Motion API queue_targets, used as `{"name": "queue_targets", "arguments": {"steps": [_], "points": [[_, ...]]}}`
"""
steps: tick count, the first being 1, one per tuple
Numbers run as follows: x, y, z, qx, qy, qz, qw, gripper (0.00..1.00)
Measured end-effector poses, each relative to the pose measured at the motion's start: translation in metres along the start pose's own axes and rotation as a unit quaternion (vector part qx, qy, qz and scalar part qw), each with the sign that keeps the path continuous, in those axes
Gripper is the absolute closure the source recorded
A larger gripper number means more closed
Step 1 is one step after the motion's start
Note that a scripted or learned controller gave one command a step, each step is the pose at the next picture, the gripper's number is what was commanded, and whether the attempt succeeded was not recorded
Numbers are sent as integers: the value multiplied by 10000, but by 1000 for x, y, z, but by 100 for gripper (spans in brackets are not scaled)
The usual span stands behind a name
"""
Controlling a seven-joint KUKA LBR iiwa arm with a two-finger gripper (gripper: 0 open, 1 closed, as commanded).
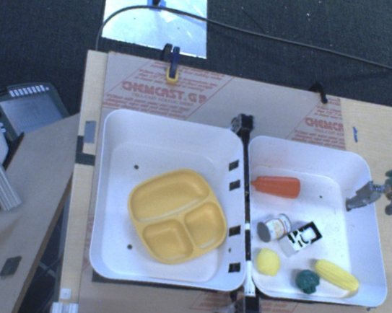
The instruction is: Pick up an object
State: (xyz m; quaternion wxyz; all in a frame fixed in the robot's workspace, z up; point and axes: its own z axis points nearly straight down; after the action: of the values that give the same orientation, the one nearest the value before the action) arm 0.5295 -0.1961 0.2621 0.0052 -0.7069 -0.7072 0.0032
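Camera view
Step in hand: we judge this the approach; the gripper (362, 197) sits at the right rim of the right bin (359, 235) with nothing between its fingers, so no pick has begun.
Jaws: we cannot tell whether they are spread or pressed together; the tip is small and blurred.
Task's things: all lie in the right bin, left of and below the jaws. The carrot (276, 186) is level with the jaws, well to their left. The small can (273, 228) and the black-and-white block (302, 234) lie just beside each other, lower left of the jaws. The corn cob (336, 276) is almost straight below them, with the green piece (307, 280) and the lemon (268, 261) further left along the near wall.
Next move: we think it calls for a choice of target, travel inward over the bin, then descent. The corn cob looks closest; the can and block are crowded.
Surface: a tan bench (77, 193) with a printed cardboard sheet (205, 95) under both bins; the left bin (113, 198) holds a yellow divided tray (176, 215).
Room: dark carpet (42, 12), a pale square (157, 8) with a cable, and a pendant (24, 108) at the left.
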Motion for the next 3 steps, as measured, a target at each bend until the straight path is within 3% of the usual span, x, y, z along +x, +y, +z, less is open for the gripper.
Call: {"name": "queue_targets", "arguments": {"steps": [1, 3], "points": [[1, 2, -5, -42, -12, -17, 10000, 0], [5, 4, 107, -25, -1, -8, 10000, 0]]}}
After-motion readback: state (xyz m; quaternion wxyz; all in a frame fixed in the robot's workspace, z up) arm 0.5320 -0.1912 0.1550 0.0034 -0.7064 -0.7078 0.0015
